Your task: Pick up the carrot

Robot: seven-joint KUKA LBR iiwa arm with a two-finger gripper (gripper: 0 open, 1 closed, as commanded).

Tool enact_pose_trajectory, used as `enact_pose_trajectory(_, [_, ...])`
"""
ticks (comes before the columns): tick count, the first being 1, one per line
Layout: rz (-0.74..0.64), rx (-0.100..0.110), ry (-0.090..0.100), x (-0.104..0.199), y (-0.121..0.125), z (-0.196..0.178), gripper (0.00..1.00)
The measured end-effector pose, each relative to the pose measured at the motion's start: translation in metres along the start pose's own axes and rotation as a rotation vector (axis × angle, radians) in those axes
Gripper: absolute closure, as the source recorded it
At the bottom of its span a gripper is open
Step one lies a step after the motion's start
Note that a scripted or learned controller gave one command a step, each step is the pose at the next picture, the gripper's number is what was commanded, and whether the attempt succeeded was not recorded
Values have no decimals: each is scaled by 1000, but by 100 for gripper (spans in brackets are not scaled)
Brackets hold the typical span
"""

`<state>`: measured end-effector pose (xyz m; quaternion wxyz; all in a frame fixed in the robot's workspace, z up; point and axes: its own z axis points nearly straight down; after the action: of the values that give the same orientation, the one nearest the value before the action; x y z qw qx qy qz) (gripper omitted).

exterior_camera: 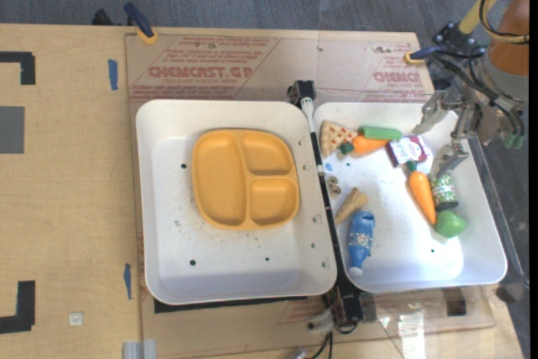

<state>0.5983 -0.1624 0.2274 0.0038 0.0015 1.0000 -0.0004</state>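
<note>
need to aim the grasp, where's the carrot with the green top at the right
In the right bin, toward its right side, the carrot lies slanted beside the gripper.

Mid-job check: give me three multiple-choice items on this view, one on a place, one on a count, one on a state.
1. The yellow plate lies in:
A. the left bin
B. the right bin
C. the cardboard

2. Carrots in the right bin:
A. none
B. one
C. two

3. The longer carrot is:
A. lifted clear of the bin
B. lying on the bin floor
C. on the plate

Answers: 1 A, the plate sits in the left bin. 2 C, a second carrot lies near the pizza slice. 3 B, it rests below the hand.
</note>
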Motion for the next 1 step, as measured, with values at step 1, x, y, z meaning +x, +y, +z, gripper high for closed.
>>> enact_pose_trajectory(1, [-178, 1, -4, -17, -7, 130, 0])
